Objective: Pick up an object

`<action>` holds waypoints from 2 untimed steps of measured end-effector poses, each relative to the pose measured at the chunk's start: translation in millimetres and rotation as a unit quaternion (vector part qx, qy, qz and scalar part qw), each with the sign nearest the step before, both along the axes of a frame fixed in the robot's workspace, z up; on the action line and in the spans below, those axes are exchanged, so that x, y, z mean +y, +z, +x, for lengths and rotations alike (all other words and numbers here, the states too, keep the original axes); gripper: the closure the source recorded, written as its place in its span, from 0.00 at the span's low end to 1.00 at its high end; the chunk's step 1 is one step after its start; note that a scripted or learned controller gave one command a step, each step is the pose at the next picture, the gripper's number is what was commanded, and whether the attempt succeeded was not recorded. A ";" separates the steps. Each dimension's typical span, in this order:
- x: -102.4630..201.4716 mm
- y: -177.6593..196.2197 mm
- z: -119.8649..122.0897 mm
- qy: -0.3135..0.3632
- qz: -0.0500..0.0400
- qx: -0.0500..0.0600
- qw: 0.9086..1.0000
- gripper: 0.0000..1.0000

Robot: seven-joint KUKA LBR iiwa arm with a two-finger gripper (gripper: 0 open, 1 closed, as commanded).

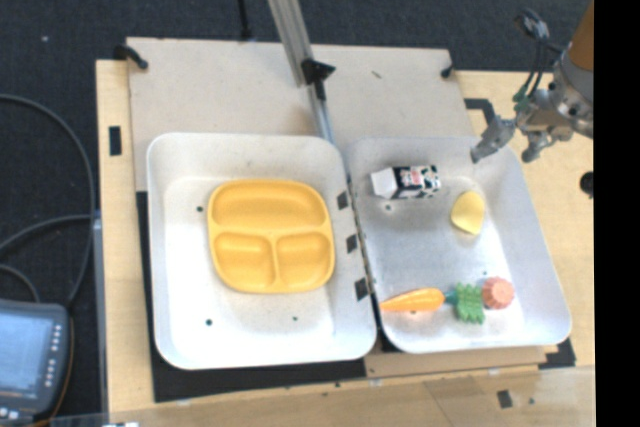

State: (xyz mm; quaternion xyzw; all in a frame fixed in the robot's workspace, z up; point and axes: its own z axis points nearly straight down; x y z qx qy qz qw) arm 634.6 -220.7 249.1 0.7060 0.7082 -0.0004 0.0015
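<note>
Above the right bin's [540, 245] far right corner, the claw [508, 139] hangs spread wide, holding nothing. Yellow lemon-shaped toy [468, 212] lies below-left of it, apart, inside the bin. Arm [572, 85] enters from right, wrist angled leftward.

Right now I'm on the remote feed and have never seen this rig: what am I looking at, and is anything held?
One fixed camera looks down at a slant on a bench with two white bins. The robot arm reaches in from the right; its gripper hangs over the right bin's upper right corner, fingers apart, holding nothing. The left bin holds a yellow divided tray. The right bin holds a small black-and-white carton, a pale yellow piece, a toy carrot and a green-and-pink toy.
</note>
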 end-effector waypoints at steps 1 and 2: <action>-0.3 0.1 -0.1 0.000 -0.001 0.000 1.000 0.00; -2.4 -62.9 1.0 -0.001 0.001 0.003 1.000 0.00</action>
